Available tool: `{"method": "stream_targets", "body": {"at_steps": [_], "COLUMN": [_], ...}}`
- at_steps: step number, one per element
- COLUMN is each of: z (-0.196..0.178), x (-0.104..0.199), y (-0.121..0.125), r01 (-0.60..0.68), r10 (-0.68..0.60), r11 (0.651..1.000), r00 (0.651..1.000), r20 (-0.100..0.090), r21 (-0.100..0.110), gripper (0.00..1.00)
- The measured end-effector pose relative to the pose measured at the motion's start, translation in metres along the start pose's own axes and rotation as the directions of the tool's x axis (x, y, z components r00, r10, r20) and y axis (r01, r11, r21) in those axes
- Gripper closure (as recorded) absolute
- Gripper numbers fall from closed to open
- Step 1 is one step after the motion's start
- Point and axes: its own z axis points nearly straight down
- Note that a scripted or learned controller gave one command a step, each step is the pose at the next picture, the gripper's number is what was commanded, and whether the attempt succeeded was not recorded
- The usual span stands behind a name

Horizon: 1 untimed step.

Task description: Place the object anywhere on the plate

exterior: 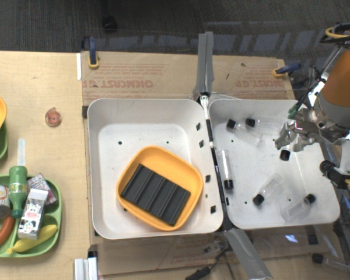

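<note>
Clear vials [267,190] lie scattered in the right bin [245,214] for picking, the gripper [286,140] hovering at 3 o'clock, its state untellable, the orange plate [189,171] waiting at 9 o'clock.

A black ridged block [156,194] covers most of the orange plate [189,169], leaving only its rim bare. The white floor around the plate in the left bin [105,156] is open. In the right bin [315,212], small clear vials [269,190] lie spread out, with gaps between them.
</note>
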Motion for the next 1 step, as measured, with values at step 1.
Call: {"method": "stream_targets", "body": {"at_steps": [1], "z": [-0.0038], "x": [0.0617], "y": [-0.0247], "r01": [0.021], "r10": [-0.021], "r11": [1.000], "r00": [1.000], "r20": [0.000], "r21": [0.002], "gripper": [1.00]}}
